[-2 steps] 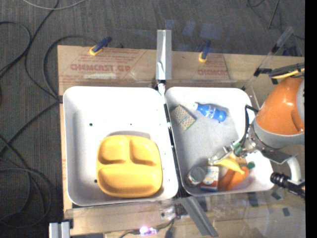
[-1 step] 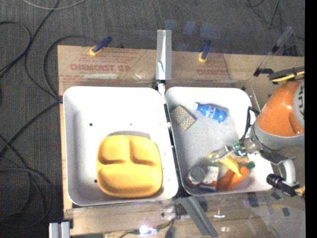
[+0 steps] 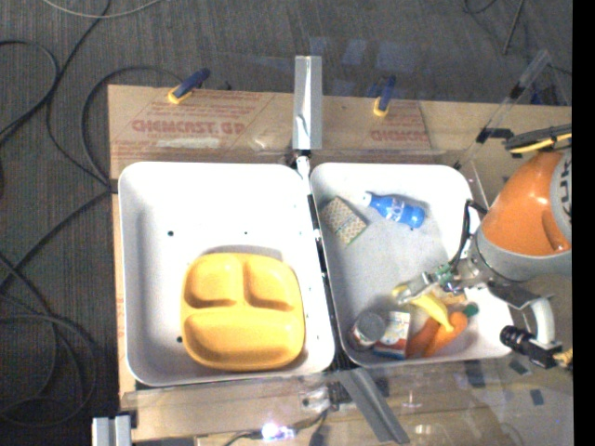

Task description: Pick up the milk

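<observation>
The milk (image 3: 398, 329) is a small white carton with a red lower part. It lies near the front edge of the right bin (image 3: 372, 258), between a grey can (image 3: 369, 327) and an orange carrot (image 3: 432, 334). My gripper (image 3: 448, 281) hangs at the right side of this bin, just above and to the right of the pile, over a yellow banana (image 3: 423, 297). It stands about a carton's length up and to the right of the milk. The grey wrist with its orange band (image 3: 530, 219) hides the bin's right wall.
A blue bottle (image 3: 395, 210) and a patterned packet (image 3: 342, 219) lie at the back of the right bin. The left bin (image 3: 158, 212) holds a yellow divided tray (image 3: 244, 309). Clamps and a metal post stand along the bench's back edge.
</observation>
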You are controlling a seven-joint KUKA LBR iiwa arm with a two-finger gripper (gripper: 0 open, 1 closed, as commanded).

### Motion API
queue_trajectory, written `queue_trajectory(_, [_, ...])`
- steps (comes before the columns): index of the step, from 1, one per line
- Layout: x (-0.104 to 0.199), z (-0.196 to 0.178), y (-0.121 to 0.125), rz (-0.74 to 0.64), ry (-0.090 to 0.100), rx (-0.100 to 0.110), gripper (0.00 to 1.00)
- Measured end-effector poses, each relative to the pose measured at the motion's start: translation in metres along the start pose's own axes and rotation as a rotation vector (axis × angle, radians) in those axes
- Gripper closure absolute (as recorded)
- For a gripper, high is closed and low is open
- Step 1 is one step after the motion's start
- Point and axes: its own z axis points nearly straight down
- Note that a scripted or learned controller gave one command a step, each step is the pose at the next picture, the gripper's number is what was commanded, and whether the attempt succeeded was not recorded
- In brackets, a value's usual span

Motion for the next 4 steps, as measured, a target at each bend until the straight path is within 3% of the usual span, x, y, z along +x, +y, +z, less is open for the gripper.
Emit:
queue_trajectory(1, [-0.036, -0.043, 0.086, 0.115, 0.0, 0.008, 0.0])
queue_trajectory(2, [-0.059, -0.036, 0.1, -0.229, 0.001, 0.006, 0.0])
queue_trajectory(3, [-0.06, -0.109, 0.104, -0.457, 0.001, 0.004, 0.0])
queue_trajectory(4, [0.004, -0.005, 0.051, -0.532, 0.007, 0.005, 0.0])
